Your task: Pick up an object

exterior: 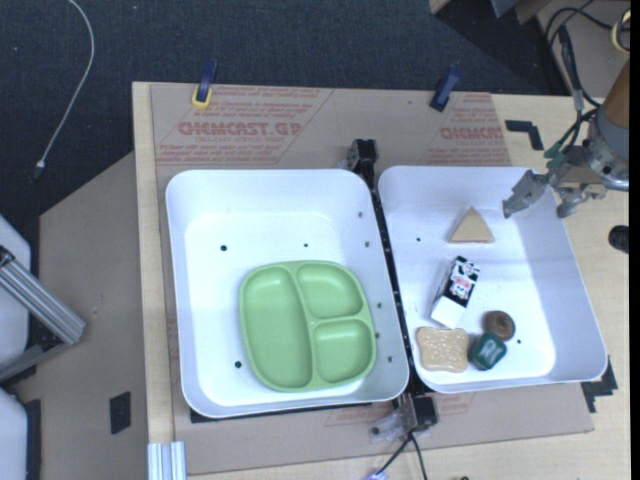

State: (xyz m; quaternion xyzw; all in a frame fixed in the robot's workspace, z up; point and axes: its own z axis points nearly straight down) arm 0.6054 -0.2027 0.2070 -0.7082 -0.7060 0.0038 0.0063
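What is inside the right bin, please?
The right bin holds a tan wedge, a black-and-white carton, a toast-like slice, a brown ring and a green piece. Whatever lies under them is covered.

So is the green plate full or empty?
Empty. The green plate lies flat in the left bin, and all three sections show bare green.

Green divided plate [305,324] in left bin [200,218]; cardboard board [330,118] underneath, yellow clamp [203,93], blue clamp [444,89].
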